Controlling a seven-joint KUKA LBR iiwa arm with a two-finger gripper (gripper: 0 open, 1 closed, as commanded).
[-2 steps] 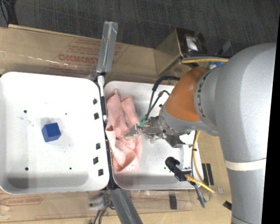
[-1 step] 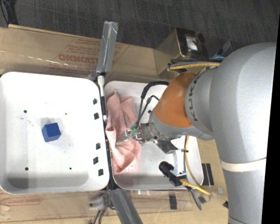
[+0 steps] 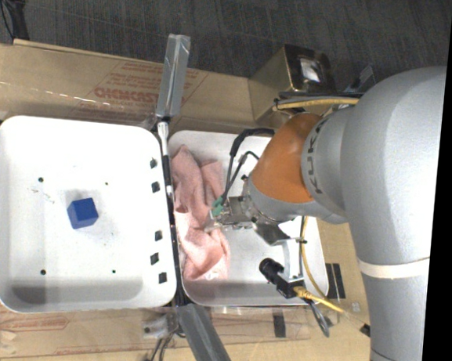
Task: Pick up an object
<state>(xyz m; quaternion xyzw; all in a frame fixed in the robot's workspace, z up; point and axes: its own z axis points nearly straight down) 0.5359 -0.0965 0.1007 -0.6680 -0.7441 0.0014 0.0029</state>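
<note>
On your far left, the left bin (image 3: 13, 275), a shallow tray of smooth white plastic, carries one small blue cube (image 3: 83, 212), hard-edged and lying well apart from the arm. Past the divider, the right bin (image 3: 224, 295) holds a pink cloth (image 3: 198, 213), soft and rumpled, its long axis running from the far wall down towards the near one, hugging that bin's left side. Your claw (image 3: 222, 211) sits at the cloth's right edge, about midway along it, so the cloth lies directly to the claw's left and under its tip; whether it touches the fabric you cannot tell. The wrist hides the claw's grip, so you cannot tell its state. Rightmost, the arm (image 3: 386, 150), glossy grey with an orange band, looms over the cardboard-covered surface (image 3: 61, 83).
</note>
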